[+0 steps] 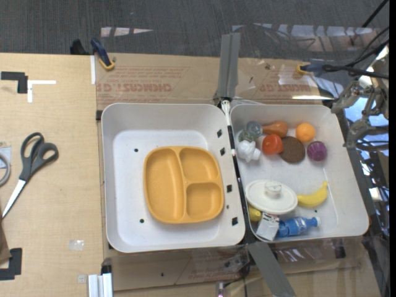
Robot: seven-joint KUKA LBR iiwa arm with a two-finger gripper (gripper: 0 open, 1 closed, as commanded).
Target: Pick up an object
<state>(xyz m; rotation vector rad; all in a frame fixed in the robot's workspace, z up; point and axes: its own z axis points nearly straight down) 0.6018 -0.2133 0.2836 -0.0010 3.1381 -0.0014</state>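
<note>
Wooden bench (55, 228) carries two white bins; every candidate sits in the right bin (349, 184): banana (313, 195), orange (305, 132), tomato (272, 143). Nothing is picked yet. I cannot tell the end effector's state. Next move, I'd judge: choose one and descend.
</note>
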